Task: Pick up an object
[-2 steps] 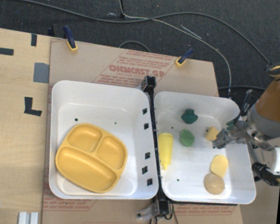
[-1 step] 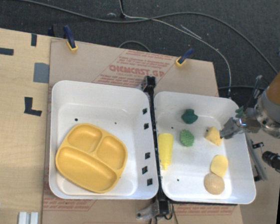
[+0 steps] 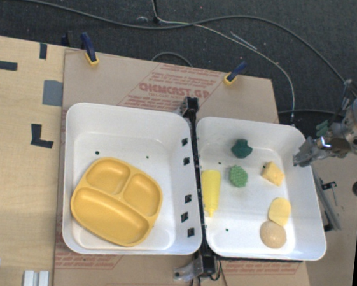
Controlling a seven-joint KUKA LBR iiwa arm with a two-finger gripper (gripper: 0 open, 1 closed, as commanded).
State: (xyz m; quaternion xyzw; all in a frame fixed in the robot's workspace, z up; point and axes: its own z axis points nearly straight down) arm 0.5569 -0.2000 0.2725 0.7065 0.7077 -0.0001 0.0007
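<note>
The right bin point(image 3: 308, 186) holds several small objects: a dark green piece point(image 3: 241, 149), a lighter green knobbly ball point(image 3: 238, 176), a yellow wedge point(image 3: 273, 174), a long yellow piece point(image 3: 210, 191) by the divider, a pale yellow lump point(image 3: 279, 210) and a beige round one point(image 3: 273, 235). My gripper point(image 3: 307, 154) hangs over the bin's right rim at its upper part, to the right of the yellow wedge. Nothing shows between its fingers.
The left bin point(image 3: 78, 128) holds a yellow divided plate point(image 3: 117, 200). Two clamps point(image 3: 89, 51) point(image 3: 235, 72) pin the cardboard sheet at the back. Cables run across the dark floor behind the bench.
</note>
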